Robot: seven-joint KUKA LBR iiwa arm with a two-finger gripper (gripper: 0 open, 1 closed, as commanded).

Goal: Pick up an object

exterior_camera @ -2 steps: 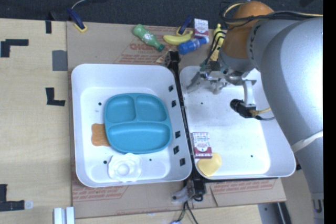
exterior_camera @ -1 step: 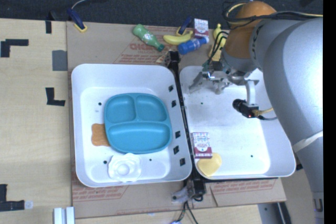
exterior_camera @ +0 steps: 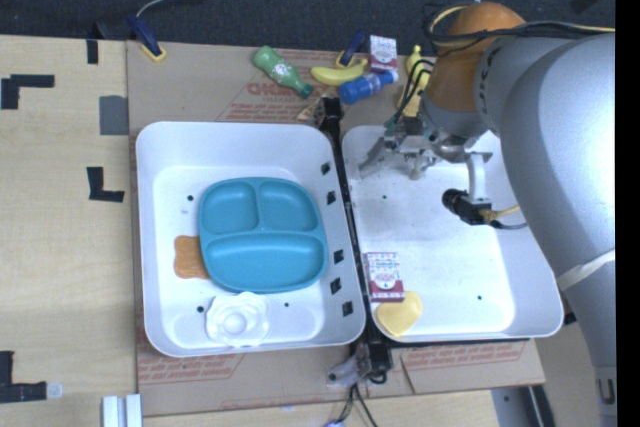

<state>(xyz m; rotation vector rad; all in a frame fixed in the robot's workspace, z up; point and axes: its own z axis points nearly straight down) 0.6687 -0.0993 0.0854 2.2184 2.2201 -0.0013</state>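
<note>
I see my tool [exterior_camera: 400, 153] low over the right bin's [exterior_camera: 500, 310] far-left corner, fingers spread, nothing between them. The red carton [exterior_camera: 384, 276] lies at that bin's near-left edge.

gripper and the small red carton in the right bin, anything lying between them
No, in the camera view only bare white bin floor lies between the gripper and the carton.

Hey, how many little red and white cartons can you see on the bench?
2. One carton lies in the right bin, at its left wall near the front. The other carton sits behind the bins beside the banana. The arm may hide more.
</note>
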